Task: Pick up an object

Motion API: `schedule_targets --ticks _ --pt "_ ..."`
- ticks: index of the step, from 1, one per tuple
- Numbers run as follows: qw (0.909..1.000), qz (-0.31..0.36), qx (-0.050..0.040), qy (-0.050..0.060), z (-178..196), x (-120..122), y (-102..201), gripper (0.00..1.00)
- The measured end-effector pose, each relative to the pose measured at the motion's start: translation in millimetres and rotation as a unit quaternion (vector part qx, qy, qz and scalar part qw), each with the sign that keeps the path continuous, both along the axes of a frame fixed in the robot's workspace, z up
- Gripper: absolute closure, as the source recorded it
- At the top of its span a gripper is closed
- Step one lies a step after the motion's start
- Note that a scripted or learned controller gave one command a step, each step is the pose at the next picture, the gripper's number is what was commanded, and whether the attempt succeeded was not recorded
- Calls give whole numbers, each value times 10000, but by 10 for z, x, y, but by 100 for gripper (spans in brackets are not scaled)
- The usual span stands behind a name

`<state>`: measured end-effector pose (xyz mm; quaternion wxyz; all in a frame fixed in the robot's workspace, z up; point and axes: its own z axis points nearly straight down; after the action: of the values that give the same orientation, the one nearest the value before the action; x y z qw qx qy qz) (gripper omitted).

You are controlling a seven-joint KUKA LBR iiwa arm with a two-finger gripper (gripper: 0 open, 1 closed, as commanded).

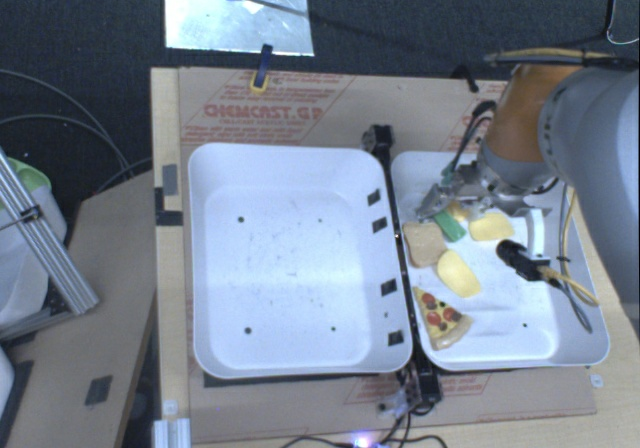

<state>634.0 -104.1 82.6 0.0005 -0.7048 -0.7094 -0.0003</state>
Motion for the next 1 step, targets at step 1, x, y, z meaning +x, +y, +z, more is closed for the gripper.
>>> schedule_targets --ticks 1 --pt "10000 -2 -7 -29 136 17 -16 100"
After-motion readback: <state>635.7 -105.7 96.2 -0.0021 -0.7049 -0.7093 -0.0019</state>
